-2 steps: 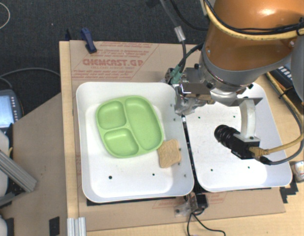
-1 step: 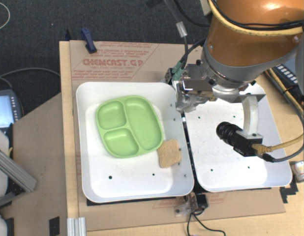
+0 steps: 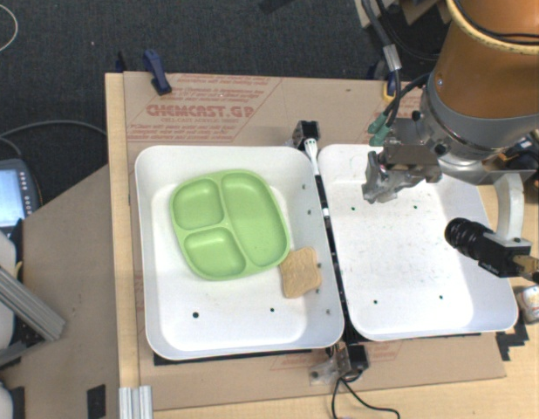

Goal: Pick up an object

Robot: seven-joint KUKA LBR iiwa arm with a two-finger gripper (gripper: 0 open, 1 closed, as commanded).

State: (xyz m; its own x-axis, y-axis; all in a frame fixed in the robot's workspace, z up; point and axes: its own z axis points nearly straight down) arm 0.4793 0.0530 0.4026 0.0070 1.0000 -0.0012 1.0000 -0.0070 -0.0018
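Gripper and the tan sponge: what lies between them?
In the camera view, between the gripper and the tan sponge lie bare floor of the right bin and the black divider where both bins meet.

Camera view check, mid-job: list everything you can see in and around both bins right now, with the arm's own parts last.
Divided plate: one, light green, three compartments, left bin.
Sponge-like piece: one, tan, left bin, touching the plate's lower right edge.
Bins: two, white; left, right, side by side.
Board: one, brown, beneath the bins, red print.
Clamp: one, blue, board's top edge.
Arm: one, orange-banded, from the right.
Gripper: one, grey, over the right bin's upper left.
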